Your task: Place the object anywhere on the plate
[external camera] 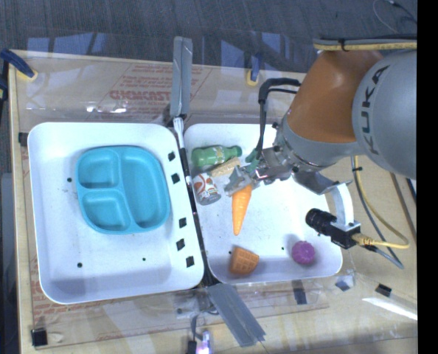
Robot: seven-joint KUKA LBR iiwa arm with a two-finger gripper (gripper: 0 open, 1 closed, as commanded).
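One carrot, orange, in the right bin, centre-right of frame; long axis near vertical, thick end up, tip down. Tool sits directly over the thick end; whether it grips the carrot cannot be told. Blue plate lies well apart, left of frame, in the left bin.

The fingers of the gripper are too small and blurred for their state to be told. The top end of the carrot is covered by the gripper. The far right corner of the right bin is hidden by the arm, which is cut off by the right edge.
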